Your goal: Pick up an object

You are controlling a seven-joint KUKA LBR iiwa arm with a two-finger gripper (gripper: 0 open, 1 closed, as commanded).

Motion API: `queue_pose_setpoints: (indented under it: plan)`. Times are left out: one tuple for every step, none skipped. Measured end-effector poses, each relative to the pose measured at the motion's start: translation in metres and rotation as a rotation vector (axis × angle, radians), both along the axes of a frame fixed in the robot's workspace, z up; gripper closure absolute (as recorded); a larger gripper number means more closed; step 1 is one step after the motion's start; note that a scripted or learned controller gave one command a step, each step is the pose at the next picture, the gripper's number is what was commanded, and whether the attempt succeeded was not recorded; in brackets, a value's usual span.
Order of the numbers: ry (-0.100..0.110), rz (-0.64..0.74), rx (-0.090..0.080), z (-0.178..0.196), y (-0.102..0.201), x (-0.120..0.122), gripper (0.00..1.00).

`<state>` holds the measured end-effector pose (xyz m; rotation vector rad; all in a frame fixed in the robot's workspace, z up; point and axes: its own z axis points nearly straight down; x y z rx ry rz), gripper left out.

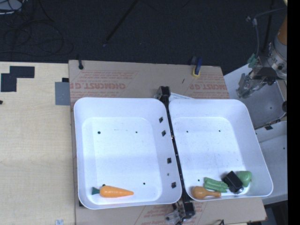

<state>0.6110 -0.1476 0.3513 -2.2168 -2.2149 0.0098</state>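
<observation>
Nearest the camera, along the bottom rim of the two bins, lie the loose things. An orange toy carrot (pixel 115 191) with a dark green stub at its left end rests flat in the near left corner of the left bin (pixel 84 139), pointing right. In the near right corner of the right bin (pixel 248 125) four pieces crowd together: a tan pear-shaped piece (pixel 204 193) at the near wall, a ribbed green pod (pixel 215 184) just behind and touching it, a small black block (pixel 233 181) lying tilted across the pod's right end, and a rounded green piece (pixel 244 176) partly hidden behind that block. What the black block is cannot be made out.

Black clips (pixel 169 160) run down the seam where the bins meet. Under both bins lies a brown cardboard sheet (pixel 140 81) printed in red; the lettering is turned away from the camera and reads roughly as "CHEMCEL G.P.", though it is too faint to be sure, and the same print is cut off at the near edge. A blue and yellow clamp (pixel 197 66) pins the sheet's far edge. Pale wood of the bench (pixel 33 149) shows at left, with dark rectangular patches on it.

At the upper right, well apart from every object and outside the bins, the gripper (pixel 247 84) hangs over a grey surface, the arm above it cut off by the frame. Its jaws are small and cluttered with cabling there, so I cannot tell whether they are open or closed; nothing is seen between them.
</observation>
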Motion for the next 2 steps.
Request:
queue_pose_setpoints:
  plan:
    - [-0.004, 0.000, -0.002, -0.069, -0.028, 0.034, 1.00]
    - [-0.006, 0.001, -0.001, -0.097, -0.044, 0.033, 1.00]
